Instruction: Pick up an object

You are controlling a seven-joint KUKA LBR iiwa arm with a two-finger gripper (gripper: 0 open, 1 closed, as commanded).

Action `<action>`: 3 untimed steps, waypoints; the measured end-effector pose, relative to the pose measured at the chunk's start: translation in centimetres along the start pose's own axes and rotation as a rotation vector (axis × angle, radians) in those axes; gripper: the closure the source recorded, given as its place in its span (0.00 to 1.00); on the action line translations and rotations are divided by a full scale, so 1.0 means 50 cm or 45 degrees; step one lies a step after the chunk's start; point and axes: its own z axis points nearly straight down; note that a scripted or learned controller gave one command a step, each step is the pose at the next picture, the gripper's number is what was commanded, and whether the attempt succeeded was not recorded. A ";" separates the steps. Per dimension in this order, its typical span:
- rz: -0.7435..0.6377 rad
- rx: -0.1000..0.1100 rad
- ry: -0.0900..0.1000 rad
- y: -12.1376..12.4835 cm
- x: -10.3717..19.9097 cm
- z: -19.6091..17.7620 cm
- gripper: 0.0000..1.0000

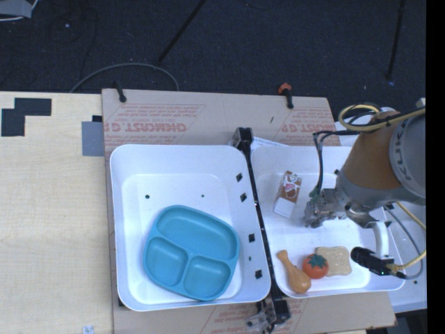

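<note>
A pale wooden tabletop [49,221] carries a printed cardboard sheet [208,117] with two shallow white plastic bins side by side, and beyond its far edge lies a dark carpeted floor [243,40] crossed by black cables. The left bin [132,165] holds a blue three-compartment plastic tray [191,251] toward its near edge. In the right bin [361,280], the grey arm's gripper [315,213] sits low near the middle, its opening impossible to judge, beside a small white carton [288,193], while a tan toy drumstick [295,271], red toy tomato [315,266] and toast slice [337,259] lie along the near edge.
</note>
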 end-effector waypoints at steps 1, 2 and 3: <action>-0.001 -0.008 -0.002 -0.014 -0.010 -0.118 1.00; -0.009 -0.010 -0.002 -0.014 -0.010 -0.202 1.00; -0.009 -0.012 -0.003 -0.013 -0.012 -0.308 1.00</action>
